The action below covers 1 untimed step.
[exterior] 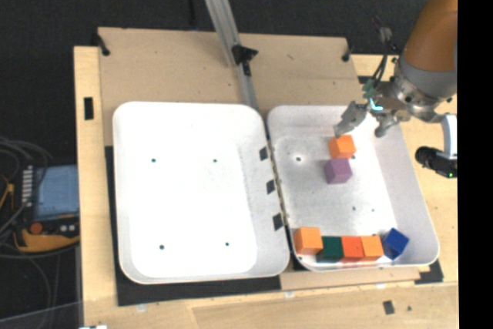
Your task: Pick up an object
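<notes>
The orange cube [343,146] sits in the upper middle of the right bin [407,182], turned slightly so its edges run askew to the bin walls; being a cube, it shows no distinct long axis. A purple cube [337,171] lies just below it, close to touching. Along the bin's lower wall stands a row: an orange block [309,239], a green block [332,248], an orange-red block [353,246], another orange block [372,246] and a blue block [395,242], the last rotated diagonally. The arm [431,35] enters from the right, its wrist angled down and leftward. The end effector [367,122] hovers above the bin's upper edge, fingers spread apart with nothing between them; the left finger [349,119] is just above the orange cube. The left bin [192,189] lies alongside on the tabletop [169,62].
</notes>
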Each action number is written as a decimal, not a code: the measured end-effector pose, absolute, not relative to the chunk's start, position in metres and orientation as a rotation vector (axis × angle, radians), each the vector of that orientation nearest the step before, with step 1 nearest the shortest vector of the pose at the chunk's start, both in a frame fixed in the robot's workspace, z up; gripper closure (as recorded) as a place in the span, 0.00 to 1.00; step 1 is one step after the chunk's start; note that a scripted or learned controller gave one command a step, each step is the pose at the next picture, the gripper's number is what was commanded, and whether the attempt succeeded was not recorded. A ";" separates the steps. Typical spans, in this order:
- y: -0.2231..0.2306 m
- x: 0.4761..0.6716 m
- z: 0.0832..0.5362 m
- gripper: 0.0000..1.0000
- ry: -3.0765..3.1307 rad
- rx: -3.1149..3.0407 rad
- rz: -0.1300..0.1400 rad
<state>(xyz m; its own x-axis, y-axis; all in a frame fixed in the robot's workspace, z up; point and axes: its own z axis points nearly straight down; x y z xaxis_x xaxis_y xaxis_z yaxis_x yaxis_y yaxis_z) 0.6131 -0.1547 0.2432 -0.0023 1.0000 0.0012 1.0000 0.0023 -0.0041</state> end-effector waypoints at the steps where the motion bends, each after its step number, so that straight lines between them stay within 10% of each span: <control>1: -0.155 0.614 0.246 0.00 -2.225 -2.218 -0.001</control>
